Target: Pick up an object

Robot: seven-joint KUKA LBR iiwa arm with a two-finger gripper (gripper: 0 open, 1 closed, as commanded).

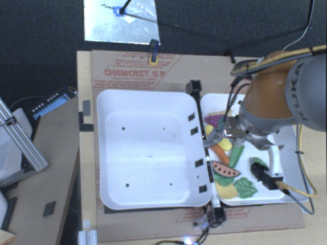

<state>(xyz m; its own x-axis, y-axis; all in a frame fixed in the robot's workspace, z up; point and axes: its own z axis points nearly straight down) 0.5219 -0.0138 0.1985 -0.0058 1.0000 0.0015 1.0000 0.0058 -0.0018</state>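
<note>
Fingers [217, 135] of the gripper [213, 139] look parted a little, pointing toward the left of the frame, and I can see nothing caught between them. They hang low at the left edge of the right bin [292, 157], right of centre in the frame, just beside the row of black clips [196, 131] on the wall where the two bins meet. A toy carrot [221, 150] lies just below the tips, slanting down to the right; whether they touch it I cannot tell. Above the tips peeks a purple toy food [214, 120], partly hidden by the wrist. Right of the carrot lies a long green toy vegetable [236, 155], tilted, its upper end under the gripper body. Lower down sits a watermelon slice [225, 170], red face up, and below it a yellow toy piece [227, 191] touching a green leafy piece [246, 188] at the bottom of the bin. The arm [273, 93], grey with its orange band, comes in from the right edge. The left bin [148, 152] sits mid-frame. Both bins rest on a cardboard sheet [135, 71] printed CHEMCAST GP on the bench [61, 152], with a yellow clamp [153, 59] at its top edge and a shiny metal sheet [120, 14] in the upper left
</note>
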